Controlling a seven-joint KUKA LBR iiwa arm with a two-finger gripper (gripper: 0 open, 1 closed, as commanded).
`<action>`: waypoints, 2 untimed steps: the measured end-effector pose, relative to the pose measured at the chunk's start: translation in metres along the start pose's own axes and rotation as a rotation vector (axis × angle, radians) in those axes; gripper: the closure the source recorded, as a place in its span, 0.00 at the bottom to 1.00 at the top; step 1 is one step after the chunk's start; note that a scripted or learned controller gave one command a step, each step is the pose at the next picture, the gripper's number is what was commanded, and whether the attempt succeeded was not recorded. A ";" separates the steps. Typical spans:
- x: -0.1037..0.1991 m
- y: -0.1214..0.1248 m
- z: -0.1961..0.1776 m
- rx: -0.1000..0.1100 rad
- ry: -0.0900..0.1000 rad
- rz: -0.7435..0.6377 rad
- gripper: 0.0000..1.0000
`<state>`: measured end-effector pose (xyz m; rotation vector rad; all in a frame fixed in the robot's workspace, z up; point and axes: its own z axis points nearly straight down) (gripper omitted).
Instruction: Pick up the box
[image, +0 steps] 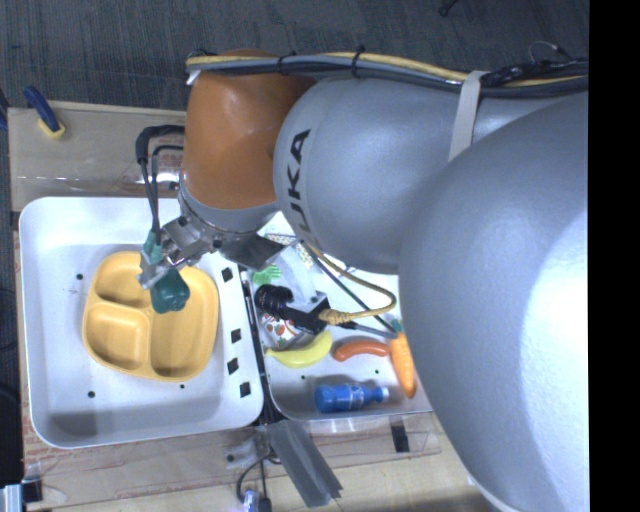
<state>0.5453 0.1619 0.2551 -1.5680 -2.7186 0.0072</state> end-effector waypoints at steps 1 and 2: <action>-0.011 -0.007 -0.011 -0.003 0.000 0.410 1.00; -0.007 -0.023 -0.012 -0.002 0.001 0.985 1.00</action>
